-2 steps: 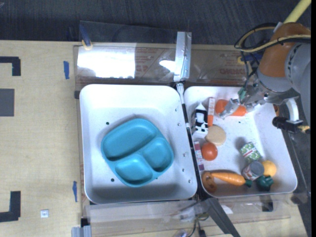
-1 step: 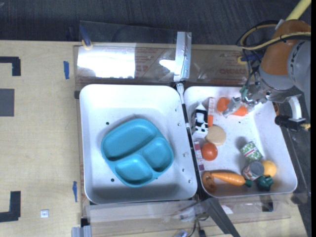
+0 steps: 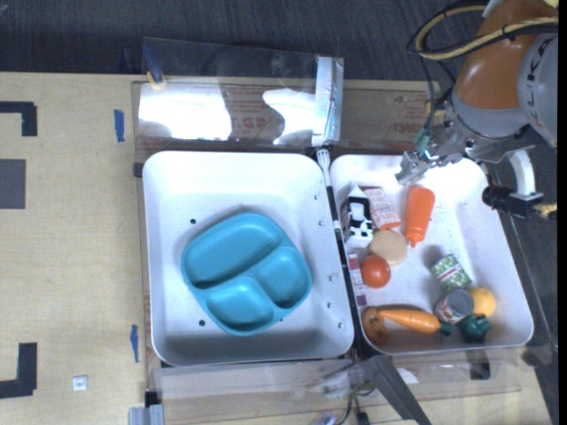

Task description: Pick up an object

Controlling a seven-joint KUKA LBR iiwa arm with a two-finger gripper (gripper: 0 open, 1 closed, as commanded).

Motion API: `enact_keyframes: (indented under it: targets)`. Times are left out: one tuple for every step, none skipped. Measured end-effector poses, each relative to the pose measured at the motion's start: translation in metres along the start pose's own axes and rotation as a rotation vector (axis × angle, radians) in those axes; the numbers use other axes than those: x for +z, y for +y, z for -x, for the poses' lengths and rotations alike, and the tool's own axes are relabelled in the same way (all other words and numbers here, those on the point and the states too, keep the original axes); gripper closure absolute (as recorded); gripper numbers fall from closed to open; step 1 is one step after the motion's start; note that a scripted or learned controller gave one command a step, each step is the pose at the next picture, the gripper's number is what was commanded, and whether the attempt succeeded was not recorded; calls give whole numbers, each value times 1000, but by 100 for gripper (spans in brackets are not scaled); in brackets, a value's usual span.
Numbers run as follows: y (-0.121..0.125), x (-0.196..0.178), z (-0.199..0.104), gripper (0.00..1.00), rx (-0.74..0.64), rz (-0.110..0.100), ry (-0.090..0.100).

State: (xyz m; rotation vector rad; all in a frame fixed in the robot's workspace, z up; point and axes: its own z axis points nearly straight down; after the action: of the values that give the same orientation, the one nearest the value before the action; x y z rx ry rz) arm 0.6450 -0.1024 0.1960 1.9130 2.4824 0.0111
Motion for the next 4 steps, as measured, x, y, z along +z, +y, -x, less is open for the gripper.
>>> enact_keyframes:
  targets:
    - [-56, 107, 36, 100, -175, -7, 0]
    - [-31, 44, 85, 100, -116, -3, -4]
    - [-14, -16, 28, 100, -136, 2, -3]
    - [-112, 108, 67, 100, -116, -7, -2]
